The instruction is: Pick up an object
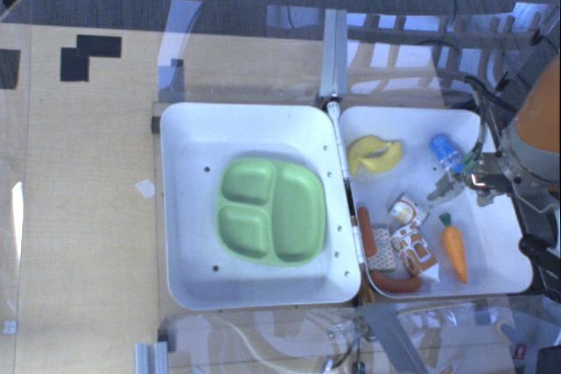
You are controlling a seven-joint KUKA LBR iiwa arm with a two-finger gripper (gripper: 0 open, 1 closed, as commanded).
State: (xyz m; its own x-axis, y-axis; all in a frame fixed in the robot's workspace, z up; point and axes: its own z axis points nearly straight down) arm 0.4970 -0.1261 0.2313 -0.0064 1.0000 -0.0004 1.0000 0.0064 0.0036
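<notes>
My gripper (463, 190) hangs over the right side of the right bin (500, 276), open, with nothing between its fingers. Just below it lies an orange carrot (454, 252) with a green top. A blue bottle-like object (444, 150) sits just up and left of the gripper. A yellow banana-like toy (375, 154) rests at the bin's back left. A small round can (404, 211) and printed snack packets (412, 250) lie in the middle. Two reddish sausages lie near the left wall (364, 229) and the front (394, 282).
The left bin (188, 267) holds a green divided plate (272, 209). A metal rail (332, 57) runs back from between the bins. The arm's grey body and orange band (536, 123) fill the right edge. Cables lie beyond the bench.
</notes>
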